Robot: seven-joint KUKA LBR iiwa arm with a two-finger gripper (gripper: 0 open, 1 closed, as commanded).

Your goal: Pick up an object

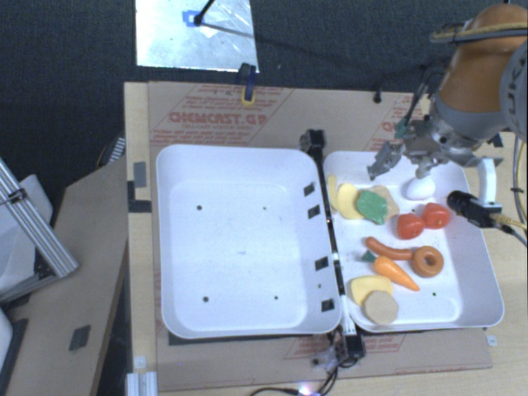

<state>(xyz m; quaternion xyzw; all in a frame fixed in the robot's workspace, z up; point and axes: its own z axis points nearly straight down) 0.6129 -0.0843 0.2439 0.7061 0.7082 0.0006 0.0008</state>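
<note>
The right bin holds several toy foods: a white egg, two red tomatoes, a yellow piece with a green leafy piece beside it, a sausage, a carrot, a brown donut and a tan round slice. My gripper hovers over the bin's far end, above and just left of the egg. Its fingers are spread open with nothing between them.
The left bin lies beside the right one, with a black divider with clips between them. Both rest on a cardboard sheet. A black part juts in over the right bin's right rim.
</note>
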